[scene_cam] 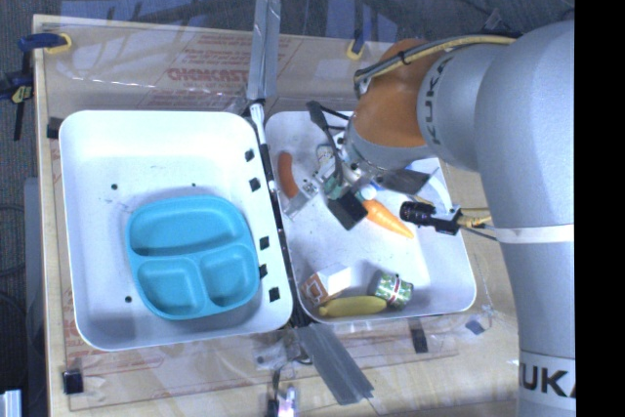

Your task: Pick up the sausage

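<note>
The sausage (286, 173), reddish-brown and narrow, lies upright along the left wall of the right bin (451, 290), near its far end. My gripper (330, 191) hangs low over that bin, just right of the sausage, with a small gap between them. Nothing is seen held by it. The orange wrist band (389, 107) sits above it and hides part of the bin's far side.
An orange carrot (389, 218) lies right of the gripper. Along the right bin's near wall are a banana (354, 306), a small can (393, 288) and a box-like item (322, 286). The left bin (98, 151) holds a blue compartment tray (191, 255).
</note>
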